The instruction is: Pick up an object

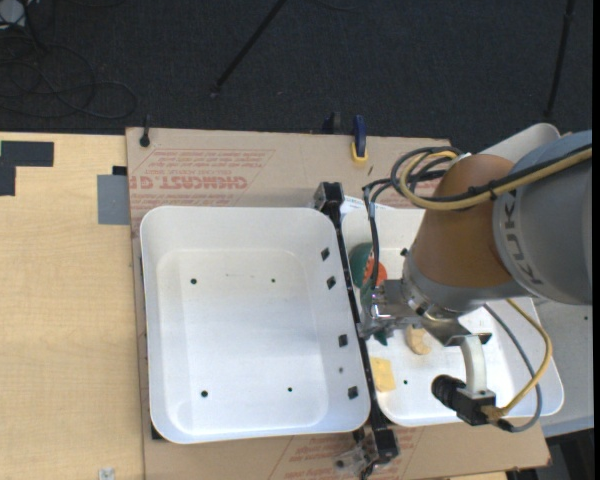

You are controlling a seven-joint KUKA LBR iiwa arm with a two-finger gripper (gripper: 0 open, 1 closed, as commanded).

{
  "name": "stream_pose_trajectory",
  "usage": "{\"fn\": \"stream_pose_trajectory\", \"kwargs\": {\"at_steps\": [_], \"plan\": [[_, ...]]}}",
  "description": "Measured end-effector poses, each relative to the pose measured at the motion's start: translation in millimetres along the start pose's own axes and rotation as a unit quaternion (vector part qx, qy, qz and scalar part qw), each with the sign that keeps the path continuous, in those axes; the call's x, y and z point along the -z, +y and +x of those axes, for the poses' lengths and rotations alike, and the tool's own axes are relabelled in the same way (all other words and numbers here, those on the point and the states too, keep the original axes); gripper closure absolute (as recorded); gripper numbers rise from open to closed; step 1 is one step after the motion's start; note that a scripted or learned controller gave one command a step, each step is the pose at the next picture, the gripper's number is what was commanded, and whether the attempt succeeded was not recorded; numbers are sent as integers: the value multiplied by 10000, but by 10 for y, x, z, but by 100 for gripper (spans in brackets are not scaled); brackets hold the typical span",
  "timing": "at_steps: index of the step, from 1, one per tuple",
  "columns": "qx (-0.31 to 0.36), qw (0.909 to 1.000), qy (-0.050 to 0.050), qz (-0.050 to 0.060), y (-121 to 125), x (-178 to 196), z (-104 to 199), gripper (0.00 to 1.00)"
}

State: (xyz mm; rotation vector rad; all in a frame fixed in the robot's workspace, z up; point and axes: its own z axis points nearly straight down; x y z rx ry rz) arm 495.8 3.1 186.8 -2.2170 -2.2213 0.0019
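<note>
Camera view: gripper (380,313) low in right bin (540,400); jaw state indeterminate (wrist blocks sight). Green-orange object (365,265) at 11 o'clock, yellow block (382,373) at 6 o'clock.

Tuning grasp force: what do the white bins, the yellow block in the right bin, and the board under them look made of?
Shallow white bins: likely moulded plastic, smooth, slight sheen, rounded corners. Small pale yellow block: matte and soft-looking, maybe foam or sponge; too small to be sure. Brown printed board: corrugated cardboard by its flat tan surface and red print.
</note>
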Motion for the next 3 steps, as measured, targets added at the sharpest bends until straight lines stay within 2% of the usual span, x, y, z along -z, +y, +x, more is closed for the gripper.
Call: {"fn": "stream_pose_trajectory", "kwargs": {"at_steps": [1,2,3], "plan": [[-15,10000,-9,-5,296,3,-323,100],[-25,10000,-2,11,242,1,-293,100],[-34,10000,-1,8,243,1,-295,0]]}}
